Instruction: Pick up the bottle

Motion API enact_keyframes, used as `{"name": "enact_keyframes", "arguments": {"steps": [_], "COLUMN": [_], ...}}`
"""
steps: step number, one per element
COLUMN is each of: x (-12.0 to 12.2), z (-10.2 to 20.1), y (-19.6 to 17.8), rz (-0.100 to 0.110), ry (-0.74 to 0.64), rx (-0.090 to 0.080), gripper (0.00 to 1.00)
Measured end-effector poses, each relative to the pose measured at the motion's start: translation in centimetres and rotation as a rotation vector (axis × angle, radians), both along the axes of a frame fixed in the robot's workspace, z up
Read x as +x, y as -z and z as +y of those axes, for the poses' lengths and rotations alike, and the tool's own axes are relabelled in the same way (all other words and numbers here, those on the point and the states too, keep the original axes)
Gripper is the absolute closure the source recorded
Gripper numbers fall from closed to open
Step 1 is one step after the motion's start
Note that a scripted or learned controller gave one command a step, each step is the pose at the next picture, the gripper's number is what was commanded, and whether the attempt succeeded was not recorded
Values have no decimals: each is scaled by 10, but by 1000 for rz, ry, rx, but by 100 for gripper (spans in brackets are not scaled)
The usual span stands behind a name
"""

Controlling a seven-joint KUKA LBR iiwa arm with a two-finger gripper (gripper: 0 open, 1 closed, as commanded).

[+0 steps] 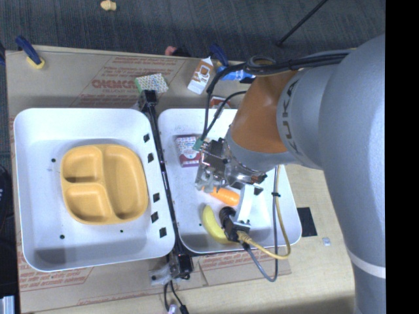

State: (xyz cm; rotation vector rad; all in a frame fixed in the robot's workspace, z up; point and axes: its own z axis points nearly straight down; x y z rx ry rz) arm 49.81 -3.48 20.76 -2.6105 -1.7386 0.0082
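Gripper (211,175) low in right bin (171,175), above orange item (227,195) beside banana (213,224); grip state cannot be told. Yellow tray (105,182) in left bin (26,175).

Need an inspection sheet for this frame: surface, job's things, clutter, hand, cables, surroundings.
Surface: cardboard-covered bench bearing two white bins, left bin and right bin.
Job's things: no bottle can be identified; an orange object lies under the wrist in the right bin, its type unclear.
Clutter: yellow divided tray in the left bin; banana and red-and-white packet in the right bin; small carton and patterned packet on the bench behind the bins.
Hand: hand low over the right bin; finger state hidden.
Cables: yellow cable looping past the bin's front edge; black cables along the arm.
Surroundings: dark carpet with a small yellow scrap; blue clamps at the bench edge.
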Motion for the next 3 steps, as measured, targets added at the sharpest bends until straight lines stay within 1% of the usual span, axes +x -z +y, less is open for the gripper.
{"name": "enact_keyframes", "arguments": {"steps": [1,2,3], "x": [-22,-22,-22], "z": [6,30,31], "y": [17,16,-98], "rz": [0,-3,-4], "ry": [204,489,205], "rx": [0,-2,-1], "gripper": [100,100,100]}}
